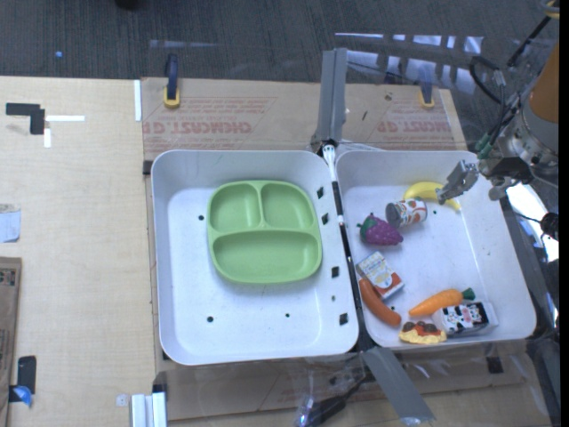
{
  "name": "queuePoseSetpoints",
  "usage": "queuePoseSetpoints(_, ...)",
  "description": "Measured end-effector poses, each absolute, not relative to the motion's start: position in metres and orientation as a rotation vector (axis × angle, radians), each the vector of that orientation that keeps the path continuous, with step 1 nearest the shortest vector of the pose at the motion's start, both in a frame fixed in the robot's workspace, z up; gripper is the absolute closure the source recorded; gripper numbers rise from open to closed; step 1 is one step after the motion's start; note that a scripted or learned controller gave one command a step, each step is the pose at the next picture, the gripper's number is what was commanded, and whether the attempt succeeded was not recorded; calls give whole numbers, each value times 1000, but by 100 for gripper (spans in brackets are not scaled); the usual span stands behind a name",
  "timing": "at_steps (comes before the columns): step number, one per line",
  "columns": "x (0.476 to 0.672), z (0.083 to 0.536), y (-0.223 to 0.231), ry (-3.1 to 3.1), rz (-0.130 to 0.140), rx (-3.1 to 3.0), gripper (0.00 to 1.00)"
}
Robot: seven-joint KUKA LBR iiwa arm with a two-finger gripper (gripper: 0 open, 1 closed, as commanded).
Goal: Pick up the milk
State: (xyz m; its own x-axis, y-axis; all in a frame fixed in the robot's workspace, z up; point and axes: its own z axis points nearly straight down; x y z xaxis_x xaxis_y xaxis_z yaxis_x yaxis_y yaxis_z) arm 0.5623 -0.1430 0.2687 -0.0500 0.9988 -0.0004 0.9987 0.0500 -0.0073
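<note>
1. Claw point(460, 183): hangs at the far right corner of the right bin point(462, 256), just beside the banana point(425, 191), gripping nothing; open or closed, cannot tell.
2. Bench point(71, 238): bears both bins side by side, touching along the middle.
3. Left bin point(187, 310): holds a green divided plate point(265, 231) and no part of the job.
4. Arm point(514, 160): reaches in from the right, wrist tilted so the claw points down and to the left, towards the bin's floor.
5. Milk point(466, 318): taken to be the black-and-white carton lying at the near right corner of the right bin, touching the carrot point(436, 302), well apart from the claw.
6. Step in hand: most likely the approach, with no grasp made yet.
7. Next move: bring the claw towards the near edge of the bin, line up over the carton, then lower without nudging the carrot.
8. Smaller clutter: can point(407, 212), grapes point(380, 231), small orange-and-white carton point(382, 274), all left of that path.
</note>
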Motion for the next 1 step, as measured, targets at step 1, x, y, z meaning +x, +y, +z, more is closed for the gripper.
queuePoseSetpoints(1, 565, 135, -142, -2368, 5, -2058, 0)
